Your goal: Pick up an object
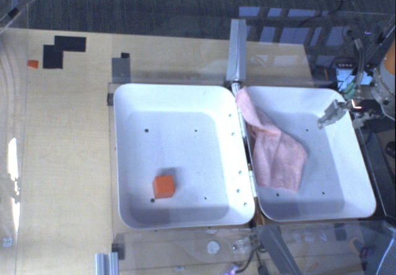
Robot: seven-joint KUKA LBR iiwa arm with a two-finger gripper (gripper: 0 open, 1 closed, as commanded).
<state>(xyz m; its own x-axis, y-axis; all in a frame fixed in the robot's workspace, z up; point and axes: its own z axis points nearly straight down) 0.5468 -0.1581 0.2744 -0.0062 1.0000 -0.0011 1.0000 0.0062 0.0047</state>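
a: block (164,186), small and orange, sits in the left bin (130,144), toward its near left corner. it lies flat on the bin floor with white all around it, touching no wall.

b: and the other bin?

a: the right bin (365,199) holds a pink cloth (275,150). the cloth is crumpled and lies along that bin's left side. its upper end drapes up onto the rim where the two bins meet, and the wider part spreads over the bin floor.

b: where is the arm?

a: it comes in from the right edge of the view, with a bit of its orange band showing at the far right. the gripper (333,113) hangs over the upper right part of the right bin. it is well apart from the block and some way from the cloth.

b: what of the jaws?

a: one cannot tell whether they are wide or narrow. a slim grey tip points down and left above the bin floor, and the rest blends into dark parts and cables behind it. nothing is seen between them.

b: anything else on the counter?

a: black shapes (62,50) lie flat on the pale wood counter (62,144) near its far left corner, with a small orange square (33,64) just beside them. a grey post (237,51) stands at the far side, in line with the seam between the bins.
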